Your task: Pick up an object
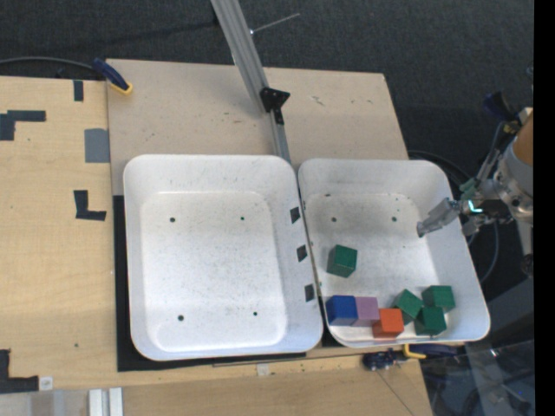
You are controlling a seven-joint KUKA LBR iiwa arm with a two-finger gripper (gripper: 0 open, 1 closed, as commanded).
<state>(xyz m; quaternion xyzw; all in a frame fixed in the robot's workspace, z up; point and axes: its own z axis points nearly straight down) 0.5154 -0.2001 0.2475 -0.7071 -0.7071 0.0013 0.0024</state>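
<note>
Several small blocks lie in the right bin [364, 176]. A green block [342, 260] sits alone near the bin's middle. Along the near edge stand a blue block [342, 308], a purple block [367, 308] and an orange block [390, 321]. Three green blocks [425, 308] cluster in the near right corner. My gripper [432, 222] hangs over the right side of this bin, up and to the right of the lone green block and apart from every block. Nothing shows in its grasp.
The left bin [208, 258] adjoins the right one, with black clips along the shared wall. A slanted metal rail [247, 50] crosses the bench behind the bins. Cables hang by the arm [520, 167] at the right.
</note>
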